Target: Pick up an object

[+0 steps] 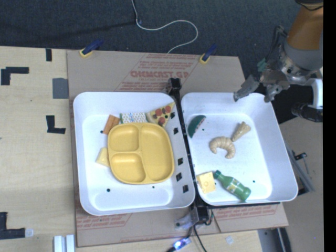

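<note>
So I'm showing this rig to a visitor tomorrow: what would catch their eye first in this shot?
Probably the big yellow divided plate that takes up most of the left bin, with small pieces tucked along its upper and left edges. Next, the right bin's scattered toy food: a croissant in the middle and a green bottle near the front edge. The gripper hangs over that bin's far right corner with nothing between its fingers.

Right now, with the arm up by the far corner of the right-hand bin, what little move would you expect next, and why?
Probably a short move inward and down toward the croissant. The gripper hovers open over the right bin's far rim with nothing between its fingers, so nothing is picked yet. The croissant lies by itself mid-bin, apart from the cone and the green bottle, which looks like the easiest target.
</note>
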### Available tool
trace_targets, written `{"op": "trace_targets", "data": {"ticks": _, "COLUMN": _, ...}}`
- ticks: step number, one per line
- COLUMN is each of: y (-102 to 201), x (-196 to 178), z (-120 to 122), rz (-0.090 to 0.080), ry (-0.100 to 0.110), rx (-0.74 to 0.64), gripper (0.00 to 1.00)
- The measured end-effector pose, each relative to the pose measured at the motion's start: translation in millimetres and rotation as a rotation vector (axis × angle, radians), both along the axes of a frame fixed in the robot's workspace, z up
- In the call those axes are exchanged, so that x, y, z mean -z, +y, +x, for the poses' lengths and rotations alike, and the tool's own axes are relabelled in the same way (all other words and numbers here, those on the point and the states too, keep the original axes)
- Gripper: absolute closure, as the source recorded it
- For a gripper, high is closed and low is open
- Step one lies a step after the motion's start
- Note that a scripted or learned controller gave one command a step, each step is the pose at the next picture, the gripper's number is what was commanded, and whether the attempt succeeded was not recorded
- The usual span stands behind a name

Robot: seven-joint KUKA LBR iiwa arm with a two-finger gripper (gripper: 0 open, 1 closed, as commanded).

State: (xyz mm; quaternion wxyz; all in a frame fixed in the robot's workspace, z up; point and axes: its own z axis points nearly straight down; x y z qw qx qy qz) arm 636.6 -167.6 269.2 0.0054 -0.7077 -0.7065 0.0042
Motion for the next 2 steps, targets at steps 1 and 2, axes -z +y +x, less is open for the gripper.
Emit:
{"op": "trace_targets", "data": {"ticks": 1, "y": 0, "x": -8, "z": 2, "rz": -0.002, "ry": -0.012, "rx": -0.003, "gripper": 0.00}}
{"op": "trace_targets", "data": {"ticks": 2, "y": 0, "x": 57, "z": -1, "rz": -0.002, "ry": -0.006, "rx": -0.003, "gripper": 0.00}}
